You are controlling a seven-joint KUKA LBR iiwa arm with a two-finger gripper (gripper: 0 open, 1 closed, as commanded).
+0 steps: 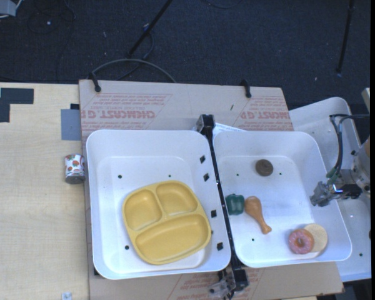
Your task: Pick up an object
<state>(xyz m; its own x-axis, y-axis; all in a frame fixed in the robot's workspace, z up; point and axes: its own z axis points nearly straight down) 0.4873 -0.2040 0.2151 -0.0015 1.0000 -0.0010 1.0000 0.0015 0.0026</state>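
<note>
Counter (pixel 31 230) space at the far left carries a small patterned can (pixel 74 168) lying on its side, just beside the left bin's (pixel 106 145) outer wall. Inside that bin a yellow divided plate (pixel 167 221) sits toward the front edge, tilted a little against the bin's lines.

Across the black divider, the right bin (pixel 300 145) holds the candidates for picking. A green pepper-like toy (pixel 235 204) sits near the bin's left wall, touching or almost touching the thick end of a tan drumstick (pixel 259 214), whose long axis runs from upper left down to lower right. A brown round piece (pixel 264 167) lies alone toward the back edge. At the front right corner a pink donut (pixel 300 241) overlaps a pale round biscuit (pixel 317 237).

The gripper (pixel 328 194) hangs at the right bin's right wall, about midway between its back and front edges (it is small and dark against the rim, so I cannot tell how it is set, and nothing shows in its hold). No object has been lifted yet. From the gripper, the donut and biscuit lie nearest, toward the front and slightly left; the drumstick is farther left. My judgement is that a grab at the drumstick would best close across its slanted axis.
</note>
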